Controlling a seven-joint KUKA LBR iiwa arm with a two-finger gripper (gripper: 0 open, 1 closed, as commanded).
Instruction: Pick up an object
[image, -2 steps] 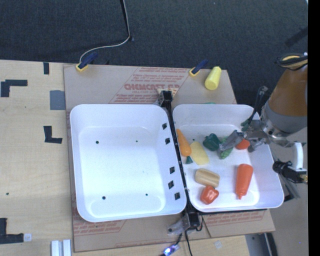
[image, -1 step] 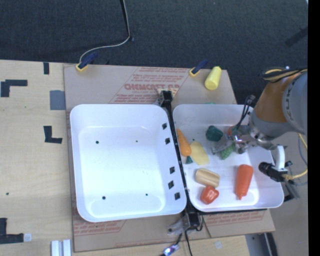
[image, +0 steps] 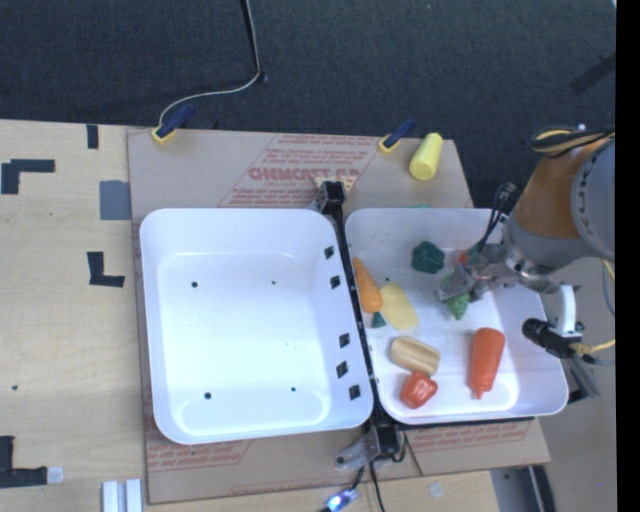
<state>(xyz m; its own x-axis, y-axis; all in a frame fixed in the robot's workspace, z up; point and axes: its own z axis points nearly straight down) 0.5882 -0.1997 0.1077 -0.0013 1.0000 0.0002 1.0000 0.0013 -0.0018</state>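
My gripper reaches in from the right and sits low in the right bin, right over a small green object that shows just under it. A dark green piece lies a little up and left of the gripper. Below it lies an orange carrot. Further left are a yellow piece, a slim orange piece along the bin's left wall, a tan roll and a red pepper.
The left bin stands beside the right one, with a black-marked divider between them. A yellow cylinder lies on the cardboard behind the right bin. The arm's orange band hangs over the bin's right rim.
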